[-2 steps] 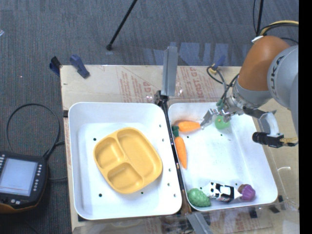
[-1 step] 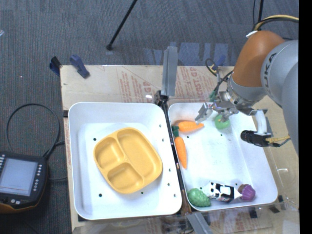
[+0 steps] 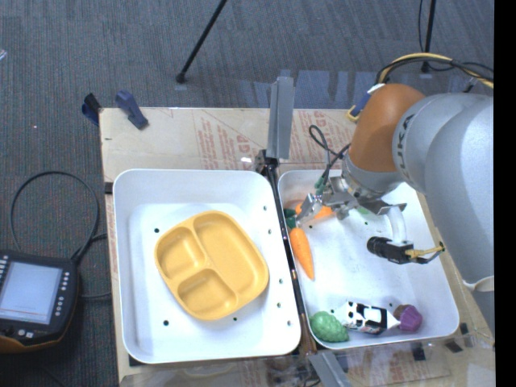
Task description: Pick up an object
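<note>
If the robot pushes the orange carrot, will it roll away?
Probably a bit. The carrot looks rounded and tapered, lying flat on the right bin's smooth floor, so it would likely roll in a curve. It looks like stiff plastic, so probably light and maybe slippery.

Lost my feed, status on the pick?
Gripper low in right bin, over orange toy by carrot. No grasp visible. Green toy, cow at front.
</note>
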### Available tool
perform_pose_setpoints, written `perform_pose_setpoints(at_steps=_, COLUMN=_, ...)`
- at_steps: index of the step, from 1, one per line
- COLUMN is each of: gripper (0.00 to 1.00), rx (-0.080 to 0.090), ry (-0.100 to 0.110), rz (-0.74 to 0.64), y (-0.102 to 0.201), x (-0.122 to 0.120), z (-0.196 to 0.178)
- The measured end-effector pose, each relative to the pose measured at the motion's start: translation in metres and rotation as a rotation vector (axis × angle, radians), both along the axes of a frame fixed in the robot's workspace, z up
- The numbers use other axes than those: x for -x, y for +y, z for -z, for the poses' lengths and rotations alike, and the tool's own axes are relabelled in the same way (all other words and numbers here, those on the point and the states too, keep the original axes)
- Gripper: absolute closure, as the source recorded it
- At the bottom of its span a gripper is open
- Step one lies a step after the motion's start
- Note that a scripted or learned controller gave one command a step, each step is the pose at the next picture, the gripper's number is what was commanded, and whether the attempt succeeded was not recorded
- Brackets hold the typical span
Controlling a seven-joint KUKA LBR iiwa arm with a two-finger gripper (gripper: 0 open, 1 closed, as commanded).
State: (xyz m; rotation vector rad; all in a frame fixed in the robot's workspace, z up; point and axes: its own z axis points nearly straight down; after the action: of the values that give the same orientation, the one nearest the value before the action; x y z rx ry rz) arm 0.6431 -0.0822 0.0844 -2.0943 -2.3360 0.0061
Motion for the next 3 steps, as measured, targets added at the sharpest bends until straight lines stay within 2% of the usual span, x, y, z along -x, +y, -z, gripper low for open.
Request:
perform_pose_setpoints(at_steps=1, gripper=0.00, rx=0.000, ry=-0.012, rz=-0.148, y=0.026, x=0.041, z=-0.151)
perform_pose_setpoints(at_steps=2, gripper=0.00, rx=-0.001, ry=0.003, rz=-0.050, y=0.010, x=0.010, z=-0.103)
perform_pose_setpoints(at_steps=3, gripper=0.00, rx=-0.001, ry=0.000, rz=0.079, y=-0.009, x=0.000, z=0.000)
